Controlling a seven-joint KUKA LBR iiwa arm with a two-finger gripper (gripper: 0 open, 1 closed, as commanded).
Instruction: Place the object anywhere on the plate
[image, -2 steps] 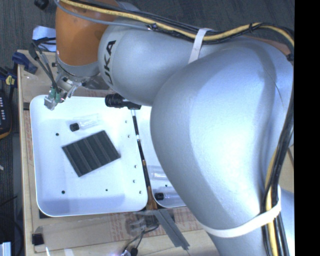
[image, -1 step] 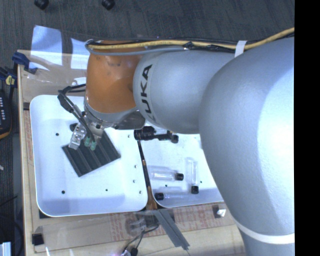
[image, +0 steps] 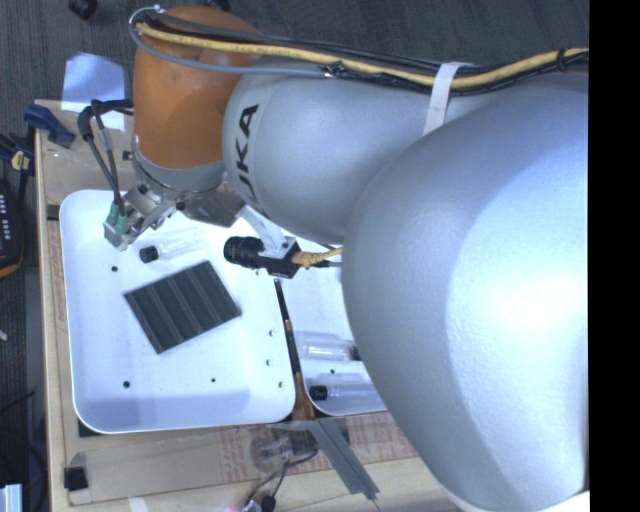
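While the big grey arm (image: 450, 250) fills the right half of the view, its orange band (image: 180, 100) sits at the upper left, above the left white bin (image: 100, 390). Below the band, the wrist ends in the gripper (image: 125, 222), low over the bin's far left corner. Whether its fingers are apart or together cannot be told from here, and nothing can be seen between them.

A dark, ribbed, rectangular plate (image: 182, 305) lies flat in the middle of the left bin, turned at an angle. It sits at about five o'clock from the gripper, near but apart. A small clear tube with a dark cap (image: 165, 248) lies just beside the gripper, at about four o'clock, between gripper and plate, touching neither.

At three o'clock from the plate, the right bin (image: 320, 300) is mostly hidden by the arm. Two more clear tubes (image: 330, 370) lie at its near edge.
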